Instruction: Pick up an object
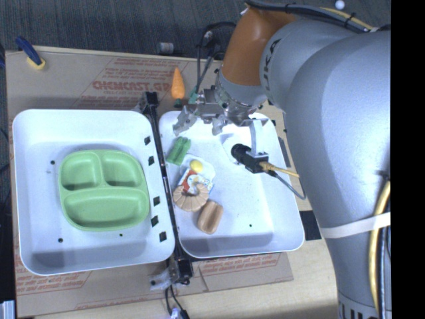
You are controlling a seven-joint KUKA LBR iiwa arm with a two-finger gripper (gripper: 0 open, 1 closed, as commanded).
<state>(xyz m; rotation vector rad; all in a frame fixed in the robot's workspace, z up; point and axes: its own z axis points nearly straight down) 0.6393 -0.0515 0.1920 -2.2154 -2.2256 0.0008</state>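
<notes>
Gripper [202, 123]: two-finger, at the far end of the right shallow white bin [262, 201]; jaws stand apart, nothing between them.
Nearest object: small green oblong block [178, 150], on the bin floor beside the left wall, just left of the gripper and towards the camera. Long axis slants from upper right to lower left.
Judged need: short shift left, jaws across that axis.
</notes>
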